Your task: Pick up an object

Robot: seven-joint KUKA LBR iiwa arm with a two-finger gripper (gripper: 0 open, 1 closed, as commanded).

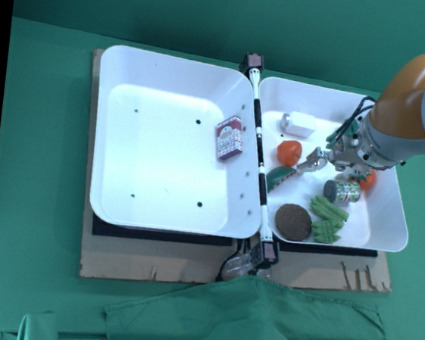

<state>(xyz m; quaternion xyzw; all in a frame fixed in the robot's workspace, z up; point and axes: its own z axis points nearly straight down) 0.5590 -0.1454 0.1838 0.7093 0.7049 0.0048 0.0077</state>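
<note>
My gripper (312,161) hangs over the middle of the right bin (389,224), its fingers apart with nothing between them. Just to its left lies a red tomato-like object (289,152). Below that, a dark green piece (279,177) lies by the divider. A small can (342,192) lies under the wrist, and an orange object (367,180) shows partly behind the arm. A white block (300,124) sits at the back of this bin. Toward the front lie a brown disc (293,222), green pods (330,210) and a green lump (326,232).
The left bin (131,80) holds one red printed box (230,138) near its right wall. A black-and-white rod (259,152) runs between the bins. Green cloth (256,323) lies bunched at the front of the bench.
</note>
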